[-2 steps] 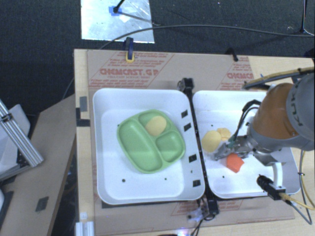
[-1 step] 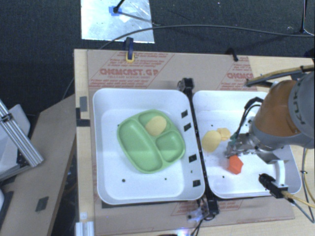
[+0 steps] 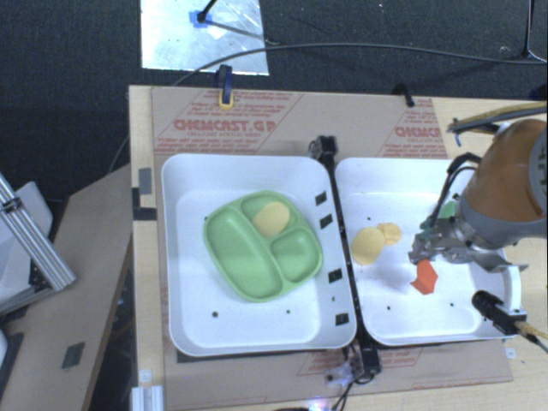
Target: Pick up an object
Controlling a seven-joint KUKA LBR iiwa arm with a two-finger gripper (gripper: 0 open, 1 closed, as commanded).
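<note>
In the right bin (image 3: 402, 336) lie a red-orange block (image 3: 425, 278), a larger pale yellow lump (image 3: 368, 245) and a smaller yellow piece (image 3: 390, 232). My gripper (image 3: 427, 253) reaches in from the right and sits low over the bin, directly above the red-orange block. The block's top edge meets the gripper's tip. Both yellow pieces lie to the gripper's left, apart from it.
The left bin (image 3: 184, 315) holds a green divided plate (image 3: 248, 264) with a yellow lump (image 3: 272, 219) in its upper compartment. A black-clipped divider (image 3: 341, 247) separates the bins. The arm's grey body with its orange band (image 3: 509, 187) covers the right bin's right side.
</note>
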